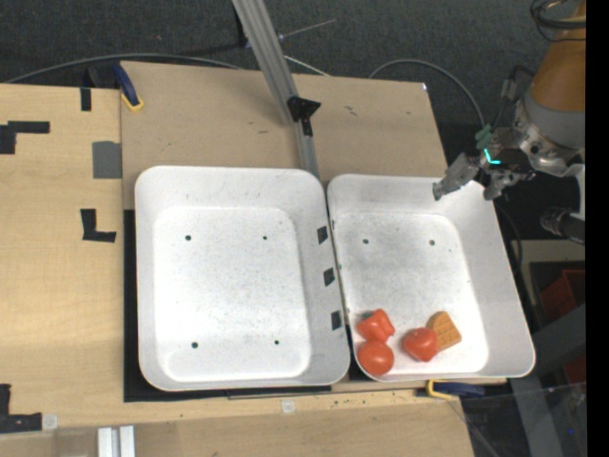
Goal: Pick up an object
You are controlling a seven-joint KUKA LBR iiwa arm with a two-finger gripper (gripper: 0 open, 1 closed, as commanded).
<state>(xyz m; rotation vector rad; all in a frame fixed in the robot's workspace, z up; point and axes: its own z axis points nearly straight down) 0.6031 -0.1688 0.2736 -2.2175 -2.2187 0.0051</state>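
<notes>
Gripper (468, 177) was seen spread and empty above the right bin's (495, 255) far corner.
Crowded red pieces (377, 327) and orange block (443, 328) could be missed.

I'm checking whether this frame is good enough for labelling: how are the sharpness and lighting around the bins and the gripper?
Camera view: even, soft light, no harsh glare on the right bin; the red pieces read fairly sharp; the gripper at the bin's far right corner looks dark and slightly blurred, detail hard to make out.

Pale wooden bench (219, 122) with black tape marks (93, 225), over dark grey carpet (114, 12).
</notes>
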